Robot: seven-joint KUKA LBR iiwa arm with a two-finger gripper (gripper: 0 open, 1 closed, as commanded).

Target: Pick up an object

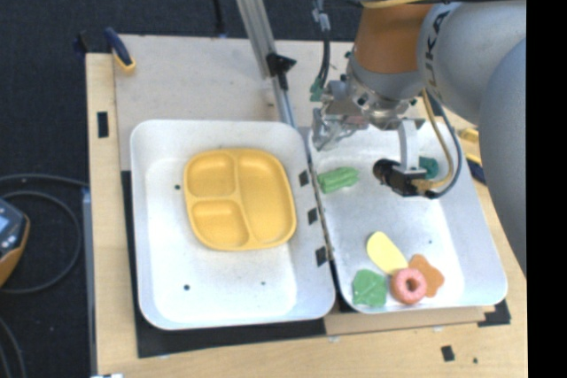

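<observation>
Arm: the grey KUKA arm (478,40) reaches in from the right, its orange band (399,4) above the wrist, over the far part of the right bin.
Gripper: the gripper (324,137) hangs over the far-left corner of the right bin, near the divide between the 2 bins and just above the green piece.
Pincer state: cannot tell; the tips are small and blurred against the bin wall, and nothing can be seen between them.
Right bin: the right bin (469,252) is shallow and white, and holds 5 small toy-like pieces.
Green piece: a pale green oblong piece (337,181) lies near the left wall of the right bin, just below the gripper and apart from the other pieces.
Yellow piece: a yellow oval piece (385,250) lies toward the near side of the right bin.
Pink ring: a pink doughnut-shaped ring (408,285) sits at the near edge, touching an orange piece (429,273) to its right.
Green block: a darker green chunk (370,289) lies just left of the pink ring, near the front wall.
Left bin: the left bin (159,279) holds a yellow tray with 3 compartments (239,197), lying flat near its centre.
Bench: the tan bench (177,75) bears both bins side by side.
Post: a metal post (252,4) rises at a slant behind the bins.
</observation>
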